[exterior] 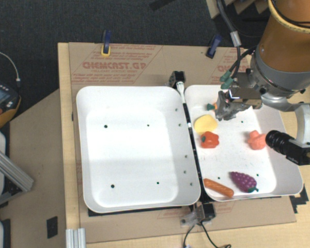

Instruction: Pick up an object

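Fingertips of the gripper (225, 112) hang just beside the yellow lemon (205, 123), near the right bin's (284, 182) left edge; whether they are parted is unclear.

Two bins, five toy foods

Two white bins: left bin (93, 138), right bin (279, 185). One lemon (205, 123), one red pepper (210, 139), one pink piece (257, 140) (kind unclear), one carrot (218, 188) and one grape bunch (243, 181), the last two along the right bin's front edge.

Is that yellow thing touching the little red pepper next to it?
Cannot tell. In the camera view, the yellow thing and red pepper meet edge to edge, with no clear gap.
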### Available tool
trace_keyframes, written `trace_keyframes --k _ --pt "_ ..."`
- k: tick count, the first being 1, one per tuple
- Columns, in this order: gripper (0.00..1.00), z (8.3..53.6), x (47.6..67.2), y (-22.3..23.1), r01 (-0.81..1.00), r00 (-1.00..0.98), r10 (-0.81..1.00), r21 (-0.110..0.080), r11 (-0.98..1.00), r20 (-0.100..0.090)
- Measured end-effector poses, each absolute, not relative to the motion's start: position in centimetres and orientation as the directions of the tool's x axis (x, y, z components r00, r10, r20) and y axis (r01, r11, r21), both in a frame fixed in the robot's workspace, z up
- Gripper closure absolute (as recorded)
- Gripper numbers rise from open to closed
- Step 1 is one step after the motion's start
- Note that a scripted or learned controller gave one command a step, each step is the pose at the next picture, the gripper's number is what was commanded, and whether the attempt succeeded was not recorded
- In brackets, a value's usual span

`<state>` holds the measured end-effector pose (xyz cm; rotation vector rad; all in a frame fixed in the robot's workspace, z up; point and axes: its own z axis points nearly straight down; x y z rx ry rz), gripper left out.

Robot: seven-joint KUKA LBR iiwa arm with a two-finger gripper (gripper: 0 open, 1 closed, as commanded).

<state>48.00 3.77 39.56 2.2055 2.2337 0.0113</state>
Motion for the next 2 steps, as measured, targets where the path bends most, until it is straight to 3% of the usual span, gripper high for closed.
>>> trace_keyframes --k 1,2 --pt "1.0 40.1 47.9 8.5 1.0 -0.005 1.0 0.003 0.005 0.001" --pt "1.0 30.8 47.8 0.8 1.0 0.009 1.0 -0.01 -0.009 -0.003"
